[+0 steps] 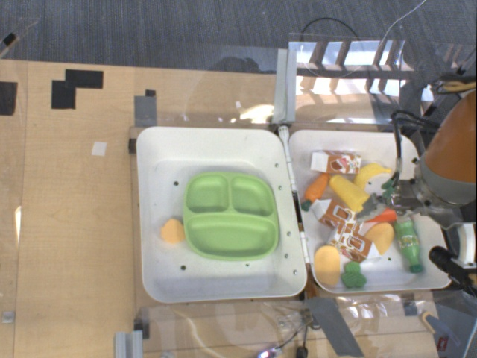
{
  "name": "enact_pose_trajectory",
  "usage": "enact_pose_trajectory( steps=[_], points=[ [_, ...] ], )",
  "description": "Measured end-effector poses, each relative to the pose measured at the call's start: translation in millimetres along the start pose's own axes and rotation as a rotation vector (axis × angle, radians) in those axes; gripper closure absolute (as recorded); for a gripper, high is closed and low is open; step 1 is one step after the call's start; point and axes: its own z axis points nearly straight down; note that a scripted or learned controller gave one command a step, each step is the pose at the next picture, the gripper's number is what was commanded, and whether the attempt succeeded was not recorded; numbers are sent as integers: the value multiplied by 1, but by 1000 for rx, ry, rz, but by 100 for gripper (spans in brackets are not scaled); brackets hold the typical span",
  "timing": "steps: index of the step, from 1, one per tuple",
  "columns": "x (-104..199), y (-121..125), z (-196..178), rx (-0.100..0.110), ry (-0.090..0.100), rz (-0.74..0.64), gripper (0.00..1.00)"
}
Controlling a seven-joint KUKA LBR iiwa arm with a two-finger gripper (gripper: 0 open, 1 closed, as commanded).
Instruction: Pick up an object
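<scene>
A wooden bench (67,222) seen from above carries two shallow white bins side by side. The left bin (156,274) holds a green divided plate (229,216) in its middle and a small orange piece of toy food (172,232) just beside the plate's left edge.

The right bin (302,146) is crowded with toy food: a carrot (316,189), a yellow block (349,192), a banana (373,174), printed cartons (344,227), a green bottle (408,246), a broccoli floret (354,275) and an orange fruit (327,259).

The grey arm with its orange band (455,155) reaches in from the right. Its gripper (393,192) sits low over the right side of this bin, near the banana and a small orange-red piece (382,216). Whether it is wide, narrow or holding anything cannot be told.

This looks like the reach-and-grasp step; nothing is visibly lifted. The next move calls for closing on one item and rising straight up. Neighbours touch on most sides, and the bin's right wall is near, so sideways room is scant.
</scene>
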Motion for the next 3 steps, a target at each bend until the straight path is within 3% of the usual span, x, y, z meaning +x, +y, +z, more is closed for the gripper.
enact_pose_trajectory(
  steps=[1,2,3],
  points=[
    [-8,53,81,-4,0,15,0],
    [6,49,89,0,1,372,0],
    [6,49,89,0,1,372,0]
  ],
)
